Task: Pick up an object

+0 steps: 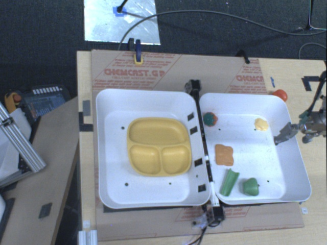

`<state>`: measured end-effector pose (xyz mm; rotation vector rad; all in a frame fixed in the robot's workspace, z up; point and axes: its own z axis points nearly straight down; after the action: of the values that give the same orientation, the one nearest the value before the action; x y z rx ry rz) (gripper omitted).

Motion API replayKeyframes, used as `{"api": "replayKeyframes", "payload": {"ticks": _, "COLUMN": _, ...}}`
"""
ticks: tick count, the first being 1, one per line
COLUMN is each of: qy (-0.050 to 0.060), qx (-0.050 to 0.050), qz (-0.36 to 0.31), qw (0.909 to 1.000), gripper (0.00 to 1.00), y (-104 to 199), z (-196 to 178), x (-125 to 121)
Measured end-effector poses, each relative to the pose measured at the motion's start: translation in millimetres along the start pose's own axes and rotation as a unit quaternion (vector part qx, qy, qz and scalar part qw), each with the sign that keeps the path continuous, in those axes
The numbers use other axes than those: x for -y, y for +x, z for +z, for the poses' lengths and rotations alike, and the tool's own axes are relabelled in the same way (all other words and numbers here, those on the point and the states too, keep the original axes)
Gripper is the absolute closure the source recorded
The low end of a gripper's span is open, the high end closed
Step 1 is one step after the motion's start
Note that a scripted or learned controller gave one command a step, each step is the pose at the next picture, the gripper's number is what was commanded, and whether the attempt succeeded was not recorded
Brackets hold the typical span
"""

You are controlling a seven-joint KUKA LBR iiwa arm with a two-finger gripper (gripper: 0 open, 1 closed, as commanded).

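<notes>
Right of the right bin (pixel 294 160): gripper (pixel 282 135) over its rim; finger state unclear.
Objects: orange piece (pixel 224 154) and others lie inside that bin.
Progress: nothing lifted; the pick remains.

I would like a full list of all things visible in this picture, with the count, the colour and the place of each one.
Bins: 2, white, side by side on the bench.
Divided tray: 1, yellow, in the middle of the left bin.
Round toy: 1, green with red, right bin, far left corner.
Small yellow piece: 1, yellow, right bin, far right part.
Flat orange piece: 1, orange, right bin, centre left.
Long green piece: 1, green, right bin, near edge.
Green pepper toy: 1, green, right bin, beside the long green piece.
Red-orange ball: 1, on the bench behind the right bin.
Gripper: 1, grey, over the right bin's right rim.
</notes>
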<state>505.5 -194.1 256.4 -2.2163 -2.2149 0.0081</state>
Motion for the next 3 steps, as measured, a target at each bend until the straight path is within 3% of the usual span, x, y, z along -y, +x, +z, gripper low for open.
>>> {"api": "replayKeyframes", "payload": {"ticks": 1, "qy": -0.005, "qx": 0.001, "qz": -0.002, "qw": 1.0000, "gripper": 0.00, "y": 0.7, "z": -5.7, "x": -2.3}}
{"api": "replayKeyframes", "payload": {"ticks": 3, "qy": -0.003, "qx": 0.000, "qz": -0.001, "qw": 1.0000, "gripper": 0.00, "y": 0.9, "z": 119.0, "x": 1.1}}
